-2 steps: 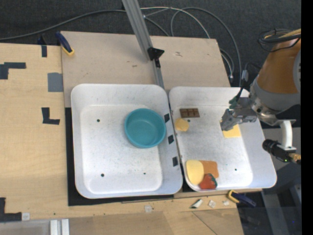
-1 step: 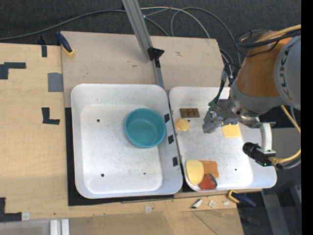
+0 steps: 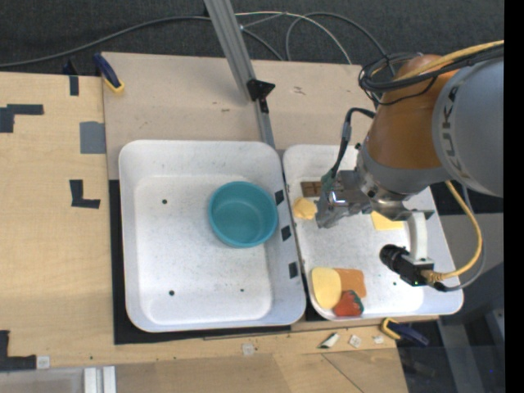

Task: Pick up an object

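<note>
Yellow object [image 3: 304, 210] just beside hand [image 3: 330, 211]

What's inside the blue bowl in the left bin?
The blue bowl in the left bin shows nothing inside, just its bare blue bottom. Whatever might lie under the bowl is covered.

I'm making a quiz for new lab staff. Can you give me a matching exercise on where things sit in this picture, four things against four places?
Things:
1. teal bowl
2. claw
3. red and orange pieces
4. brown block

Places:
A. near corner of the right bin
B. far left part of the right bin, against its rim
C. right part of the left bin
D. above the right bin's left part, beside a pale yellow piece

Pairs: 1-C, 2-D, 3-A, 4-B
</note>
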Robot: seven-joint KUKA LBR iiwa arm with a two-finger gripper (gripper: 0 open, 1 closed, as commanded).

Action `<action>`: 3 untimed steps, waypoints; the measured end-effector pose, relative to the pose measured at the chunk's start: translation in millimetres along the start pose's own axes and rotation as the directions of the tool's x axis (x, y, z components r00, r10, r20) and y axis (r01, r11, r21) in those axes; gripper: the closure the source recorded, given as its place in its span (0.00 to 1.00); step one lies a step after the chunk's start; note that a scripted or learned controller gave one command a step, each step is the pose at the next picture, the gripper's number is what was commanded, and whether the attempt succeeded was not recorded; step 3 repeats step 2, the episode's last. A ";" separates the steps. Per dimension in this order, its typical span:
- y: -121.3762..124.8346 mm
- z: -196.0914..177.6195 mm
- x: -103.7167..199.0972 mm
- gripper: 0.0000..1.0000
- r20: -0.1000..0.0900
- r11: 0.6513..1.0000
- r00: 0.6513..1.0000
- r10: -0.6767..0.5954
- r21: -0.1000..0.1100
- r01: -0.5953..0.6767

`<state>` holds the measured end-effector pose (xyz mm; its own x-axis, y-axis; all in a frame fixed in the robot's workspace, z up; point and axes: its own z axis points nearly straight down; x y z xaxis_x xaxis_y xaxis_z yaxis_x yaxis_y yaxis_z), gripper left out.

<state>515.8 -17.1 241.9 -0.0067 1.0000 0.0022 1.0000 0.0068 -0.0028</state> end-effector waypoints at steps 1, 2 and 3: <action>0.4 10.8 60.3 1.00 0.001 1.000 1.000 -0.001 0.001 0.001; -5.6 2.5 116.7 1.00 0.001 1.000 1.000 -0.002 0.000 0.002; -5.6 2.5 116.7 1.00 0.001 1.000 1.000 -0.002 0.000 0.002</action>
